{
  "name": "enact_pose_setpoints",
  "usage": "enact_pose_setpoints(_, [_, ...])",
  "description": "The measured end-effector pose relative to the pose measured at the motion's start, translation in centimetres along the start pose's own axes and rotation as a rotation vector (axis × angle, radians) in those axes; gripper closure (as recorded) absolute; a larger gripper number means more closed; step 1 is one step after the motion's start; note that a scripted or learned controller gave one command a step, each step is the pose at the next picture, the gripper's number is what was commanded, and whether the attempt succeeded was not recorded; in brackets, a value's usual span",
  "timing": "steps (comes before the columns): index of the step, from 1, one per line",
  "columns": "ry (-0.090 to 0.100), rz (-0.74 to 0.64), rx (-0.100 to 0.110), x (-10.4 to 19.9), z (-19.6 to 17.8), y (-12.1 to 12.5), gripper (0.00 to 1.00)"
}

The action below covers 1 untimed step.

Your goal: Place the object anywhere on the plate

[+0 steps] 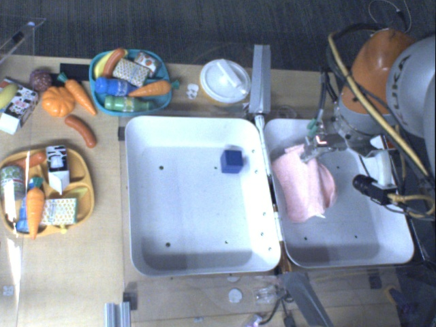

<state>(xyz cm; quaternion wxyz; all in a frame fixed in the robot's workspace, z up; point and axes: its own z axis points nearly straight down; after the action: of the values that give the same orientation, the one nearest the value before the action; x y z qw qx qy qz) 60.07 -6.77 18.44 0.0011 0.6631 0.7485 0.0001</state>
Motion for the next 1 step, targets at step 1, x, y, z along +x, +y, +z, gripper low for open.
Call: enact_pose_setpoints(1, [0.001, -0.008, -0.001, 0.15, -4.04, 0.16, 1.00])
